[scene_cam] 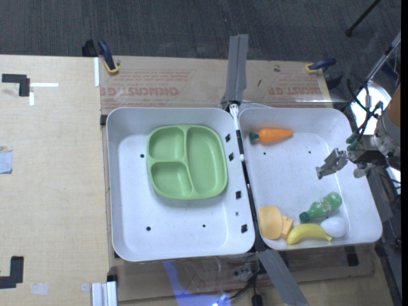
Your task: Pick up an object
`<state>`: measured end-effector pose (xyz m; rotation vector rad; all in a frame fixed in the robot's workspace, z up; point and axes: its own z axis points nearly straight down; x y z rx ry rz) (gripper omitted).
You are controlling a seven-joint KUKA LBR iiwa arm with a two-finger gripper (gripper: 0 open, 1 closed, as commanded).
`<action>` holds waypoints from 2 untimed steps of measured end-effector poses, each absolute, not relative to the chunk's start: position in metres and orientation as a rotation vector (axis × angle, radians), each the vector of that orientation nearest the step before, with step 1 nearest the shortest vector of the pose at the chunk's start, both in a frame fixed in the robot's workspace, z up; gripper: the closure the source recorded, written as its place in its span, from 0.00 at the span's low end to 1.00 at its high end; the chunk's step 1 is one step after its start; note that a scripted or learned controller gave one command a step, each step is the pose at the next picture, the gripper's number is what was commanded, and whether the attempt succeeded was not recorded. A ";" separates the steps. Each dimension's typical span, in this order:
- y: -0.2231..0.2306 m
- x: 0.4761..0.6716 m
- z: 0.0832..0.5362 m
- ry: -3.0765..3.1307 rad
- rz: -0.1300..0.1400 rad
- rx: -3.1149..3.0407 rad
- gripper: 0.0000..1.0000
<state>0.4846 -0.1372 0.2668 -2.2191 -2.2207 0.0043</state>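
In the right bin (pixel 299 171), an orange carrot (pixel 274 134) lies near the back-left corner. A small green bottle (pixel 322 207) rests near the front right, with a white egg (pixel 334 226), a yellow banana (pixel 308 234) and a pale orange piece (pixel 274 222) along the front wall. My gripper (pixel 346 164) hangs over the right side of this bin, above and behind the green bottle. It is open, and nothing sits between its fingers (pixel 328 165).
The left bin (pixel 127 203) holds a green three-compartment plate (pixel 188 162) toward its back. A divider with black clips (pixel 239 171) separates the bins. Bare floor of the right bin lies between the carrot and the front objects.
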 end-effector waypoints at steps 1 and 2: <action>-0.096 0.499 0.125 -2.465 0.003 -1.944 0.00; -0.104 0.541 0.091 -2.143 0.003 -2.295 0.00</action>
